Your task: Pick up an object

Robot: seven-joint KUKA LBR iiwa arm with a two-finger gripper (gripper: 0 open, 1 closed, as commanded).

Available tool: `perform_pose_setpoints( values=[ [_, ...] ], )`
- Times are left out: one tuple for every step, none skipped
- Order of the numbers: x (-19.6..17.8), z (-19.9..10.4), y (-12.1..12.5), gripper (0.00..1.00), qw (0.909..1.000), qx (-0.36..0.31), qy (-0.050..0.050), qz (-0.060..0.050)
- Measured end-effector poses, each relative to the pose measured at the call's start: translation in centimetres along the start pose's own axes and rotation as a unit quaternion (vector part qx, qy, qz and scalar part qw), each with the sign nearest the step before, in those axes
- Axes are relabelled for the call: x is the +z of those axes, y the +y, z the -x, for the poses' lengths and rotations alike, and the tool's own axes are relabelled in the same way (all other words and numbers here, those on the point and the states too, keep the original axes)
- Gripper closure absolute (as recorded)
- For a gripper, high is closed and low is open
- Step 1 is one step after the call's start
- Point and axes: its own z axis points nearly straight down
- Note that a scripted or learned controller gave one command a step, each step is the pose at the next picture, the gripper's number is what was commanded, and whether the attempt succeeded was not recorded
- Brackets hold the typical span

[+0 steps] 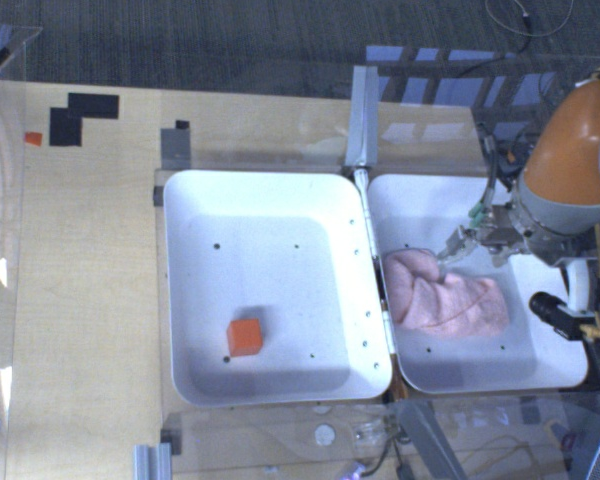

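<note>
From the camera view I have the arm [578, 158] coming in at the right side of the frame, its tool [460, 248] low over the right bin [552, 370]. The tool's tip sits at the upper edge of the pink cloth [445, 293], which lies crumpled in the middle of that bin, toward its left wall. I cannot tell from here whether the tool is spread or pinched: it is small and partly blurred against the white floor, and I see no fabric lifted between its parts.

In the left bin [185, 268] an orange block [245, 337] rests on the floor in the lower middle, well apart from the arm and untouched.

I judge this to be the approach or grasp step on the cloth, with nothing picked up yet. The next move, as I read it, calls for a firm bite into a fold of the fabric and then a straight lift; a soft cloth may slip free or be caught only by an edge.
</note>
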Motion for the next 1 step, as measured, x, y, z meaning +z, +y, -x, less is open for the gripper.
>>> perform_pose_setpoints(
  values=[
    [8.86,2.02,-0.13,0.00,0.9982,-0.060,-0.001,0.004]
  ],
)
